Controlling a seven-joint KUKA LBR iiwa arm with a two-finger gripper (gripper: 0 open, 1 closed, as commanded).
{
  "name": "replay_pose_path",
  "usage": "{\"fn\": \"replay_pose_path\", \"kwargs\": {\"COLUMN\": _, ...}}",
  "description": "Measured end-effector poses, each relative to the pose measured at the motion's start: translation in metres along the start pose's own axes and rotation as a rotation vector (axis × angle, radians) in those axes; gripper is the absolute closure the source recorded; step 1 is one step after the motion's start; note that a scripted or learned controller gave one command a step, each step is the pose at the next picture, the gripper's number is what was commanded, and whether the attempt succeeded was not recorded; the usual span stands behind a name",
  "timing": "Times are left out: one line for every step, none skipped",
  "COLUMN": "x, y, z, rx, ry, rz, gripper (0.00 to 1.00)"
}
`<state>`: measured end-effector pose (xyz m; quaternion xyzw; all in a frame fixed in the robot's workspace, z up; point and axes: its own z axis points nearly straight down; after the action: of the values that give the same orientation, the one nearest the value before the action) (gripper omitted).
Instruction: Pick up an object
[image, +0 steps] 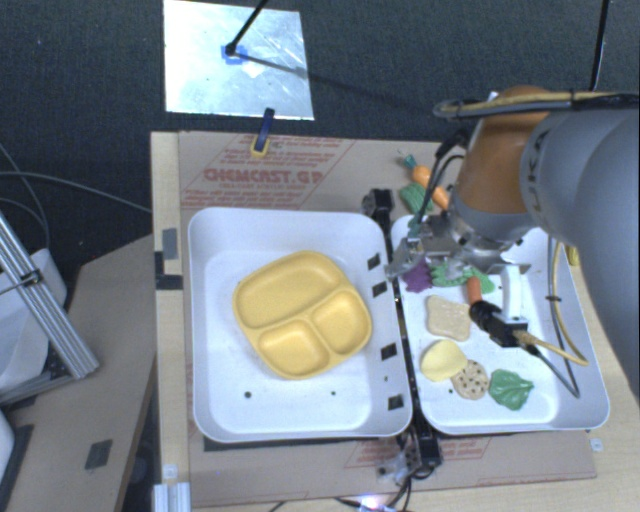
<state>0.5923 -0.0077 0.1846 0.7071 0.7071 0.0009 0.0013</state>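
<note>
Yellow divided tray (300, 315) in left bin (215, 400); toy foods beside the tool (440, 262)

1. Two white bins – the left bin (215, 330) and the right bin (585, 385).
2. One yellow divided tray (300, 313), with three compartments.
3. One beige cracker (448, 317).
4. One yellow chip (442, 359).
5. One chocolate-chip cookie (469, 380).
6. One green leaf (511, 388).
7. One purple piece (417, 277) – kind unclear.
8. One robot arm (560, 150).

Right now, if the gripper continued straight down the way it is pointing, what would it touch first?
Probably the purple toy lying in the right bin, directly under the gripper. The orange piece and the tan cracker lie just beside that line. Depth is hard to judge from this slanted view, so this is uncertain.
</note>
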Motion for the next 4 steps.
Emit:
{"fn": "replay_pose_path", "kwargs": {"x": -0.095, "y": 0.064, "z": 0.065, "rx": 0.001, "ry": -0.004, "rz": 0.005, "gripper": 0.0}}
{"fn": "replay_pose_path", "kwargs": {"x": -0.109, "y": -0.003, "z": 0.1, "rx": 0.0, "ry": 0.002, "rz": 0.004, "gripper": 0.0}}
{"fn": "replay_pose_path", "kwargs": {"x": -0.108, "y": 0.002, "z": 0.086, "rx": -0.008, "ry": 0.001, "rz": -0.002, "gripper": 1.0}}
{"fn": "replay_pose_path", "kwargs": {"x": -0.002, "y": -0.036, "z": -0.005, "rx": -0.001, "ry": 0.004, "rz": -0.012, "gripper": 1.0}}
